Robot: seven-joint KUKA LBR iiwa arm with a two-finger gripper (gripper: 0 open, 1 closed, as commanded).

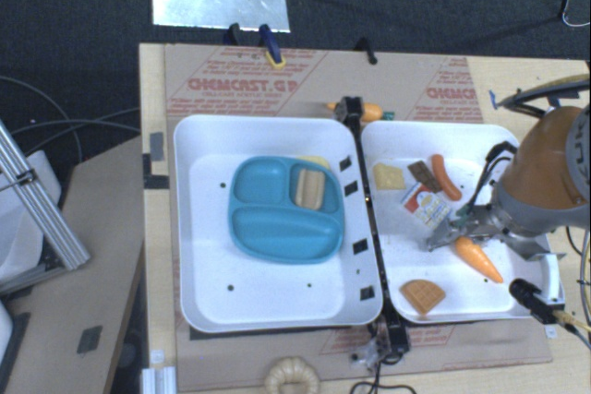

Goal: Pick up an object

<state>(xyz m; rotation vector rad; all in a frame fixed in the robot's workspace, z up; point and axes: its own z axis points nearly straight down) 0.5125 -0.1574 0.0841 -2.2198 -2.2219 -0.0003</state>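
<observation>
Hovering just left of the carrot, gripper hung low in right bin; claw state unclear, pick not yet confirmed.

Red "CHEMCAST GP" lettering printed on the brown protective board under the bins, repeated at right

Robotics lab: bench with white bins, cables.
</observation>
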